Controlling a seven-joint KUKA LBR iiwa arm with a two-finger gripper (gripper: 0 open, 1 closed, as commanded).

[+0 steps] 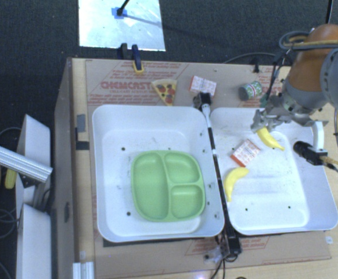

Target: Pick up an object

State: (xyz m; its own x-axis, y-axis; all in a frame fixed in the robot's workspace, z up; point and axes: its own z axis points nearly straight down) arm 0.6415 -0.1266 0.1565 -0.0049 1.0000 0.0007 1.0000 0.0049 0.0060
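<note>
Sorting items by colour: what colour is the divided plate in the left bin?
Light green divided plate, clearest in the camera view.

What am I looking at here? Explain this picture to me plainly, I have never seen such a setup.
This is one camera fixed above a bench, looking down at a slant. The grey and orange machine at right is a robot arm; its claw hangs over the right white bin. That bin holds two yellow banana-like toys and a small red-and-white packet. The claw sits right at the upper banana, but a grip is not clear. The left bin holds a green divided plate.
</note>
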